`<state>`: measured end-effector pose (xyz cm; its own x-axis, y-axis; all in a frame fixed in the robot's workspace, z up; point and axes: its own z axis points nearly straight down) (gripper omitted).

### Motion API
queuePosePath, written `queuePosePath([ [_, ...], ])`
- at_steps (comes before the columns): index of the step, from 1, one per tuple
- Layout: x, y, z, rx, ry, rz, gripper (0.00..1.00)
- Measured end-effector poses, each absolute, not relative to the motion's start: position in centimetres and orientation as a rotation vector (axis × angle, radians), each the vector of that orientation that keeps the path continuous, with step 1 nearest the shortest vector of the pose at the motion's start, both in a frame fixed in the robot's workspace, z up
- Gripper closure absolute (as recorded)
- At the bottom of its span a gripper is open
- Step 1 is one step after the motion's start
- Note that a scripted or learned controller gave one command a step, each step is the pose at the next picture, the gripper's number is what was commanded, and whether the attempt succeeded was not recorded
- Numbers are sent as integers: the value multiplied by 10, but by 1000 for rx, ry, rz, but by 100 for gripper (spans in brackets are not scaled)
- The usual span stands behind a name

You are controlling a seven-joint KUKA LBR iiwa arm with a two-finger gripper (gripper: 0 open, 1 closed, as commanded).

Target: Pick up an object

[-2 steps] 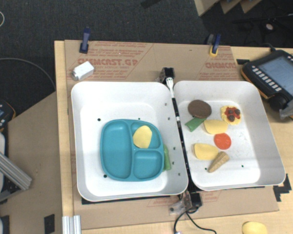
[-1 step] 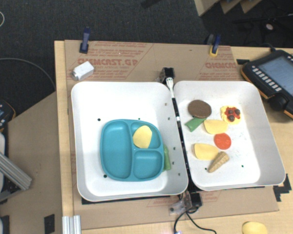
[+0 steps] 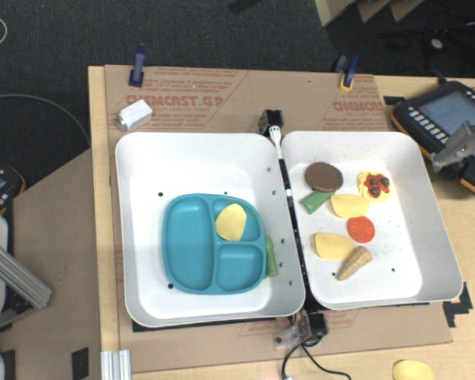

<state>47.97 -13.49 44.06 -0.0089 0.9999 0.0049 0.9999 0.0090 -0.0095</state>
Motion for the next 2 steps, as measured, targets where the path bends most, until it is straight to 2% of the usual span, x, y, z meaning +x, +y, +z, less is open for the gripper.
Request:
queuePosePath([
  [1,479,-218,524,-2238,-2223,-3,0],
  [2,479,-114,360,-2199,-2220,11,0],
])
